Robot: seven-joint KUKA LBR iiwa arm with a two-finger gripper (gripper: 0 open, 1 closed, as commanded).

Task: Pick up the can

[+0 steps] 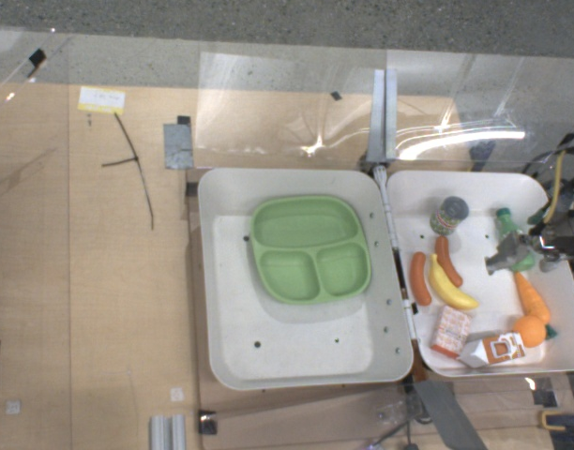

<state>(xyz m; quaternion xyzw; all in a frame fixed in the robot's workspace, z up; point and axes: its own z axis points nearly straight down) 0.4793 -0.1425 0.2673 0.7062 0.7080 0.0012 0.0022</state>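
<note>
While my pincer [508,254] hangs low by the right bin's [475,191] right edge, I can't tell its state.
I see the can [448,215] upright near the far wall, well apart, with bare floor between. Toy food crowds the near side; the arm is cut off.

Left bin [221,345]: holds a green divided plate [310,249] with three compartments, set toward 12 o'clock of the bin floor.
Right bin [414,204]: holds assorted play food.
Banana [450,285]: yellow, near bin centre.
Sausages: one [419,278] at the banana's 9 o'clock, one [445,256] touching its 12 o'clock end.
Carrot [531,296]: orange, at 3 o'clock of the bin.
Orange [530,331]: at the carrot's 6 o'clock.
Carton [493,349]: white and orange, lying at 5 o'clock.
Pink packet [451,331]: at the carton's 9 o'clock.
Green bottle [506,221]: at 2 o'clock.
</note>
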